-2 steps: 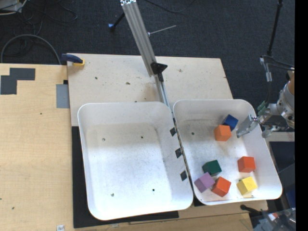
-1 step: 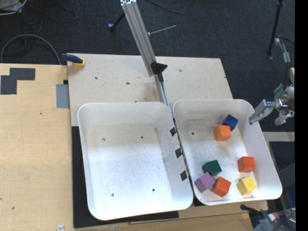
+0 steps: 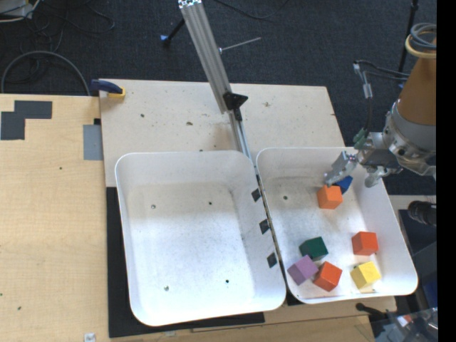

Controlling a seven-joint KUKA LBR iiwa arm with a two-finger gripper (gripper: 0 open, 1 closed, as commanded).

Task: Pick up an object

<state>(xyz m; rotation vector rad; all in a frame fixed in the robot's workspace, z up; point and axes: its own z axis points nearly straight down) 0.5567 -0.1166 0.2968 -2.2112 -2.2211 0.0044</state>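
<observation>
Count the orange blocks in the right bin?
3. One orange block sits near the bin's far side, just below the hand; a second lies toward the right wall; a third lies near the front, beside the purple block. More could hide under the hand.

We can read no text, label, brand, number or sign anywhere here. The only printed marking we find is a small black-and-white checker pattern (image 3: 189, 1) on the top end of the slanted aluminium rail (image 3: 211, 61), and it carries no letters or digits. The black shapes (image 3: 26, 115) on the wooden board at left are plain patches, not characters we can read. The coloured blocks and the white bins show bare faces to us, with nothing written on them.
</observation>
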